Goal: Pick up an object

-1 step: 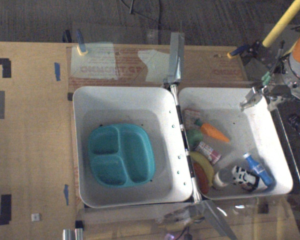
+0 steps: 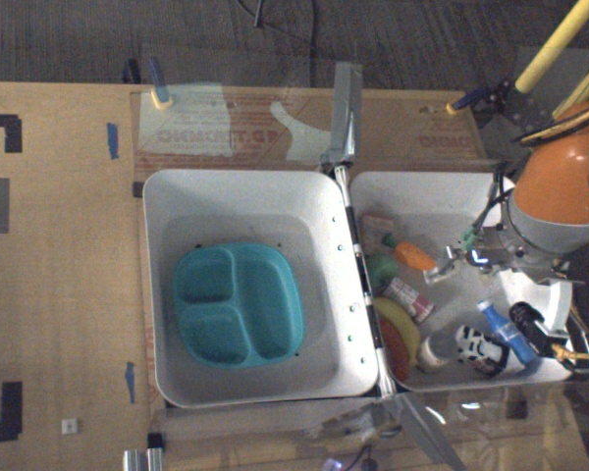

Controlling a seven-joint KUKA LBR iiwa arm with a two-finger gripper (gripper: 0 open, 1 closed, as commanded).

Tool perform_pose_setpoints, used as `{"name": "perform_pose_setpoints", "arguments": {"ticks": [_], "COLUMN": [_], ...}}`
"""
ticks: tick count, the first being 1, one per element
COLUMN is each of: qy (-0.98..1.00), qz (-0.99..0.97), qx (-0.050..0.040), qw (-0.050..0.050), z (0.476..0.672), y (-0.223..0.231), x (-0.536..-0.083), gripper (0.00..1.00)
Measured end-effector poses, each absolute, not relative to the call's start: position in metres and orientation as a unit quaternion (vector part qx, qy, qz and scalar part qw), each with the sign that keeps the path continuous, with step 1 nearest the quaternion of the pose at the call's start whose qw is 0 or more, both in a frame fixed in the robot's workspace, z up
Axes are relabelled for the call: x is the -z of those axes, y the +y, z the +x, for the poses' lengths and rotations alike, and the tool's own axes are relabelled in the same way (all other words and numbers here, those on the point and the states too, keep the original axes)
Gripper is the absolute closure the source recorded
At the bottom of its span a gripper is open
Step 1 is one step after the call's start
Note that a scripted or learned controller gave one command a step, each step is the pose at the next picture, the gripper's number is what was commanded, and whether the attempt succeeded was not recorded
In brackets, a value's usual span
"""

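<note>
Pick not yet done: metal two-finger gripper (image 2: 458,259) hangs over the right white plastic bin (image 2: 427,189), fingers apart, nothing between them. Nearest candidate, a small orange carrot-shaped toy (image 2: 413,256), lies just beside it among clutter. Descent, grasp and lift remain; teal divided plastic plate (image 2: 238,303) sits in the left bin.

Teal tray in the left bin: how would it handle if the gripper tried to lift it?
The teal tray looks like rigid moulded plastic, so probably stiff and light. It lies flat, wide, with rounded low walls, so likely hard to pinch except at the rim. A push would probably slide it across the left bin, not tip it.
</note>
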State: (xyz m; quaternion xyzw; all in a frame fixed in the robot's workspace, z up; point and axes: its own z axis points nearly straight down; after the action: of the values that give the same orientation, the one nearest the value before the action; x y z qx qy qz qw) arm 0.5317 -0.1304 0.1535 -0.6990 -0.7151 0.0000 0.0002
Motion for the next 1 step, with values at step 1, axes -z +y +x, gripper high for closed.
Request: {"name": "perform_pose_setpoints", "arguments": {"ticks": [1], "qy": [-0.750], "qz": [-0.662], "qx": [0.0017], "qw": [-0.004], "z": [0.5728], "y": [-0.1077], "x": [-0.0888], "gripper": [0.00]}}
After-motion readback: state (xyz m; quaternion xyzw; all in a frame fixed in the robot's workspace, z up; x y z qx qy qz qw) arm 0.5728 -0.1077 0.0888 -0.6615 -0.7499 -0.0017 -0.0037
